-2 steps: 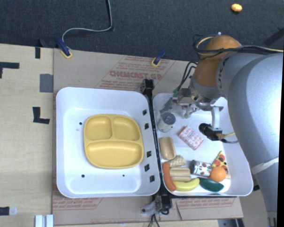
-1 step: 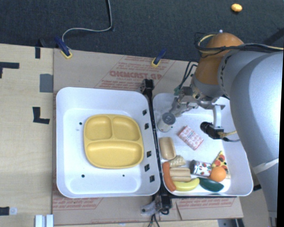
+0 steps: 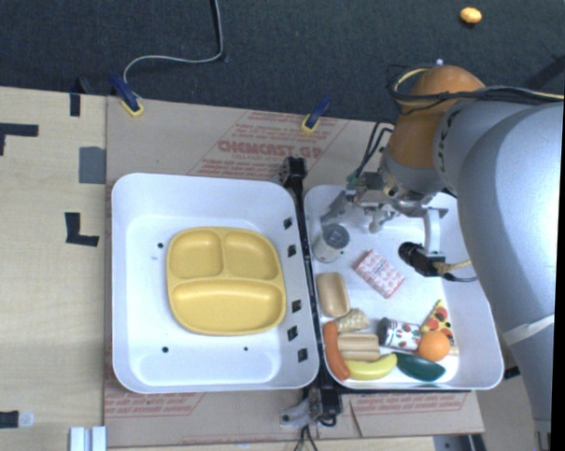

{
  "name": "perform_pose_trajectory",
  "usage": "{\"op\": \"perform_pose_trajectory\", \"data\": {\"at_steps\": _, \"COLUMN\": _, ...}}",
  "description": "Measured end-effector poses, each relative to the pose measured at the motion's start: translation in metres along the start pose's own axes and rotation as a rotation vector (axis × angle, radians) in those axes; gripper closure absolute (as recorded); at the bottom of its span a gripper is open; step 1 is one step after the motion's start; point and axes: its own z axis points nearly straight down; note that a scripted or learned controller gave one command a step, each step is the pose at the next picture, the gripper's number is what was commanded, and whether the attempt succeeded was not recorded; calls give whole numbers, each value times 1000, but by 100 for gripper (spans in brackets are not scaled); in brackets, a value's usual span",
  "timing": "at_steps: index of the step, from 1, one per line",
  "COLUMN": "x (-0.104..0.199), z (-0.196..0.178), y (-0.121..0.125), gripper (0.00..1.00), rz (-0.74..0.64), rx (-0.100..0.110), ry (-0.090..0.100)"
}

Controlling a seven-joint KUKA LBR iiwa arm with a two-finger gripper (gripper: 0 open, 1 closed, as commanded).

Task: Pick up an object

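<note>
Fingers (image 3: 336,233) reach down at the upper-left corner of the right bin (image 3: 480,303), close to the divider between the two bins. Tips are a small blurred grey cluster; cannot tell how far apart they stand, nor whether anything sits between them.

Arm (image 3: 509,183) enters from the right, grey body with orange band (image 3: 427,133) above the wrist, covering much of the right bin's upper and right side.

Right bin contents:
- pink-and-white packet (image 3: 379,273), mid-bin, just below and to the right of the fingers, apart from them
- tan bread-like piece (image 3: 332,293) along the left wall
- cluster at the lower end: sausage (image 3: 331,348), banana (image 3: 370,368), orange (image 3: 434,346), dark green item (image 3: 420,369), pizza slice (image 3: 437,317), small dark-and-white bottle (image 3: 401,334), all touching or nearly so

Left bin (image 3: 131,260): yellow divided tray (image 3: 226,280) lying flat near the centre, three compartments.

Both bins rest on cardboard sheet (image 3: 258,149) on the worktop (image 3: 28,284). Two blue-and-yellow clamps (image 3: 127,96) hold the cardboard's far edge.
</note>
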Motion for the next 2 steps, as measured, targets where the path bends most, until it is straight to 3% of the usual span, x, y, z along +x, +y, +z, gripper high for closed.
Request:
{"op": "perform_pose_trajectory", "data": {"at_steps": 1, "x": -3, "z": 19, "y": 0, "gripper": 0, "rz": 2, "rx": -1, "ry": 4}}
{"op": "perform_pose_trajectory", "data": {"at_steps": 2, "x": -3, "z": 9, "y": 0, "gripper": 100, "rz": 1, "rx": -2, "ry": 2}}
